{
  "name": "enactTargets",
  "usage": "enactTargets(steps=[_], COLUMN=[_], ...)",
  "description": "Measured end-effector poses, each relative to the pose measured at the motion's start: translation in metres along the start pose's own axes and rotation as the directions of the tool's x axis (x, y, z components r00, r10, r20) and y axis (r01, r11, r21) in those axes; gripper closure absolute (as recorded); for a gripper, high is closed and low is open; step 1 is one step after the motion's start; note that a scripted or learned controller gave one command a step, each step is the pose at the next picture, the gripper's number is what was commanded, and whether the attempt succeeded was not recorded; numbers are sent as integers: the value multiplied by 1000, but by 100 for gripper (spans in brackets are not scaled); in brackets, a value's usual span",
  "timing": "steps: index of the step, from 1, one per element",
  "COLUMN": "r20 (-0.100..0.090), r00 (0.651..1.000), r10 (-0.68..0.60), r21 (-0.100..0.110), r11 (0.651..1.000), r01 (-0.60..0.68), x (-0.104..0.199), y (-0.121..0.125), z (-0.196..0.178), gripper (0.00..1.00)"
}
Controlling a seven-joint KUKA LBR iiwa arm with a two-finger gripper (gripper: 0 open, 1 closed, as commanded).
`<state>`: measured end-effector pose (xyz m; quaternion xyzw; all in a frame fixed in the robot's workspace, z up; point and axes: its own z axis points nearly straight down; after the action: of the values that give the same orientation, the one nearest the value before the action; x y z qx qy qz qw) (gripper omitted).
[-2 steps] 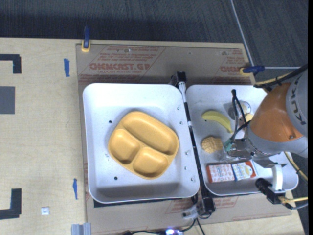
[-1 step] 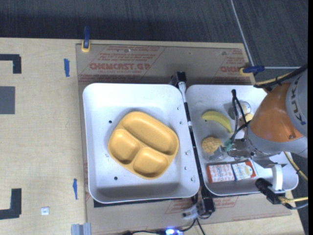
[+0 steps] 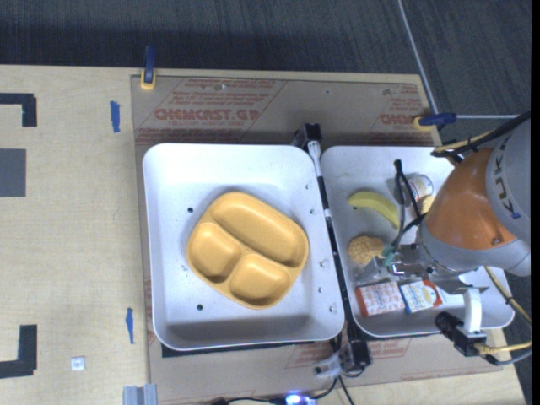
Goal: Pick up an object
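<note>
You've got two white bins side by side on the bench. Left bin (image 3: 160, 226) holds a yellow tray (image 3: 246, 248) w/ three compartments, lying upside-down or right-way up, can't say which, roughly centred and turned at an angle.

Right bin (image 3: 337, 175) has the small stuff: a banana (image 3: 376, 206) near the middle-top, a tan bumpy fruit (image 3: 364, 249) just below it, a red and white card (image 3: 379, 297) at the front edge, and a blue and white card (image 3: 417, 294) right beside that one on its right. Behind the banana there's a round whitish thing (image 3: 419, 187), partly hidden by cables, too blurred to name.

The arm (image 3: 472, 213), grey w/ the orange band, comes in from the right and sits over the right bin. Gripper (image 3: 403, 260) is low at approx the bin's centre, just right of the bumpy fruit and just above the two cards. The wrist hides it from above, so you can't tell if it's released or clenched, and nothing visible is in its grasp. Banana lies up-left of the gripper, near but apart.
</note>
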<state>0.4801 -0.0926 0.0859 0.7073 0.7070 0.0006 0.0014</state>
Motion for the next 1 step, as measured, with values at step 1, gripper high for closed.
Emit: enactTargets(steps=[1], r20=[2], r00=[1000], r10=[0], r21=[-7], r11=[1000], r01=[0], x=[0], y=[2], z=[-11], gripper=[100])
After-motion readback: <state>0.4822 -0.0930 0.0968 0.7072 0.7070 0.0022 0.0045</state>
